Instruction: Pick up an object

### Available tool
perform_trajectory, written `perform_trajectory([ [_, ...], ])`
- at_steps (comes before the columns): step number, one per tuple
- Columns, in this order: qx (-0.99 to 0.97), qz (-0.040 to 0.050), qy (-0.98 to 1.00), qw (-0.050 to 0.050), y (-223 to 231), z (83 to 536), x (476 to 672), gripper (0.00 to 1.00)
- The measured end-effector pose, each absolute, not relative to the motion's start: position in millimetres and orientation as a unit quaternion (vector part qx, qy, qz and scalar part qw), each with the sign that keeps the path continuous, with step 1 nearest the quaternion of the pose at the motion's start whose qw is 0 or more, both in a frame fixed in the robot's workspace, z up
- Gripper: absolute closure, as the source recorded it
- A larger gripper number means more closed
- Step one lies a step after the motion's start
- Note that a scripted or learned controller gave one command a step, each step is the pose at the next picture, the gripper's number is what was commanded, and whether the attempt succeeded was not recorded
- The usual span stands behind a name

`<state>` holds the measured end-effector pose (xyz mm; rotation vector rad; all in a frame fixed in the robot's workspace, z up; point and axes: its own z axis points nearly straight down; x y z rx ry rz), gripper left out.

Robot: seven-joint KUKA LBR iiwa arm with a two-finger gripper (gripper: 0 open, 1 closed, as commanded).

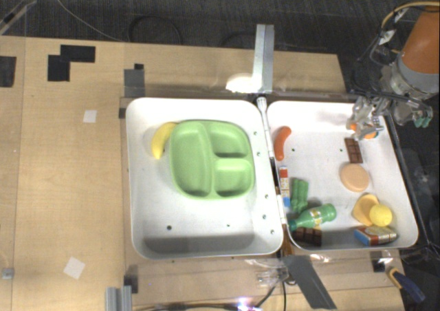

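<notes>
Claw (366, 124) low over R bin (323, 113) corner

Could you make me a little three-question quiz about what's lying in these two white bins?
1. True or false: the green divided plastic tray lies in the right bin.
2. Which touches the tray's left edge? A) yellow banana B) orange sausage C) round tan cookie
3. Fill in: the gripper hovers over the right bin's ____ right corner.

Key: 1 false, it lies in the left bin; 2 A; 3 far (upper).
</notes>
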<state>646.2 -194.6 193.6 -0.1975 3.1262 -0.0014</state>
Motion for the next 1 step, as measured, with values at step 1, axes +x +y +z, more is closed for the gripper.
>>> perform_trajectory([
  [1,-0.008,-0.0003,1.000,0.005,-166.1,196.4,581.1,1.00],
])
